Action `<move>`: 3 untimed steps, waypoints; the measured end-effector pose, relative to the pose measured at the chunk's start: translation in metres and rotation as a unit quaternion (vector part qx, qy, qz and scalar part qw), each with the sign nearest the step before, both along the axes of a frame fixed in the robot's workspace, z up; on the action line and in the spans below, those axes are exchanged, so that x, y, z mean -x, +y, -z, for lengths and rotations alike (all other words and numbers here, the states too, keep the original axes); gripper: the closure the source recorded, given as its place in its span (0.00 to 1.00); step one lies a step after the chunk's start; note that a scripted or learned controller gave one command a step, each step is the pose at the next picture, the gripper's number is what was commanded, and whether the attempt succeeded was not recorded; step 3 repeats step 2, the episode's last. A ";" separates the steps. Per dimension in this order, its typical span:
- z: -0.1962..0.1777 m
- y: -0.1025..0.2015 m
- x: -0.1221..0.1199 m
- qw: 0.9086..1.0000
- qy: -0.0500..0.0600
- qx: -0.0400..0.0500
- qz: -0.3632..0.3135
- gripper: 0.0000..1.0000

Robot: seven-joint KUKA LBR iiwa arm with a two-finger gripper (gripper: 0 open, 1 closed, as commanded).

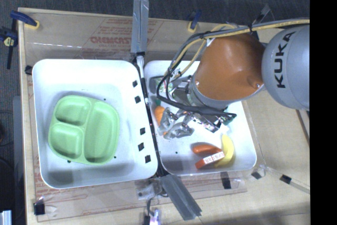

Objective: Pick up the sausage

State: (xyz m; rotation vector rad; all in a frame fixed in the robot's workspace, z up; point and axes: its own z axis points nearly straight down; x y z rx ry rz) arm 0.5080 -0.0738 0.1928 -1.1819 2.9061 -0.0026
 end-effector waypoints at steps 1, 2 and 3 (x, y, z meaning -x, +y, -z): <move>0.049 -0.058 0.005 1.000 0.003 0.000 0.020 1.00; 0.000 0.002 -0.065 1.000 0.001 0.000 -0.032 1.00; 0.000 0.002 -0.065 1.000 0.001 0.000 -0.032 1.00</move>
